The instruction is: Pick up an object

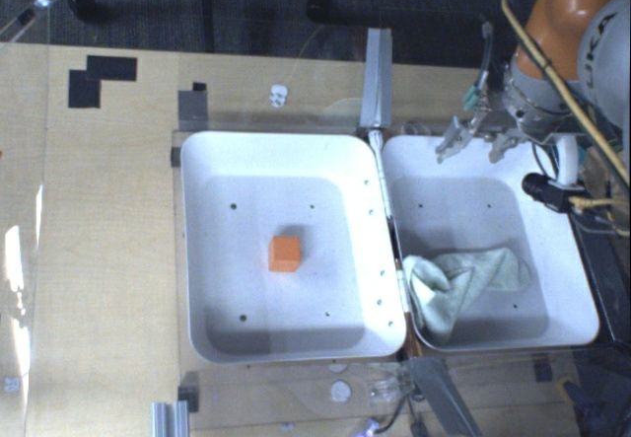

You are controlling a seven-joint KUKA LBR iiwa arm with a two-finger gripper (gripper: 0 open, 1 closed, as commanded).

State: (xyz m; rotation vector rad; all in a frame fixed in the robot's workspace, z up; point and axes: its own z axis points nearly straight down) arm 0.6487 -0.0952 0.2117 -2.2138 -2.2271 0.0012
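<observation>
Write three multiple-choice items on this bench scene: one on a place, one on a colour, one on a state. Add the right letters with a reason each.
1. Where does the small block lie?
A. in the left bin
B. in the right bin
C. on the bench outside the bins

2. What colour is the block?
A. blue
B. orange
C. green

3. How does the cloth lie?
A. folded flat and square
B. hung over the bin's rim
C. crumpled in a heap

Key: 1 A, it sits near the left bin's middle. 2 B, it is plainly orange. 3 C, it is bunched against the right bin's near left corner, while the gripper is above that bin's far edge.
</observation>
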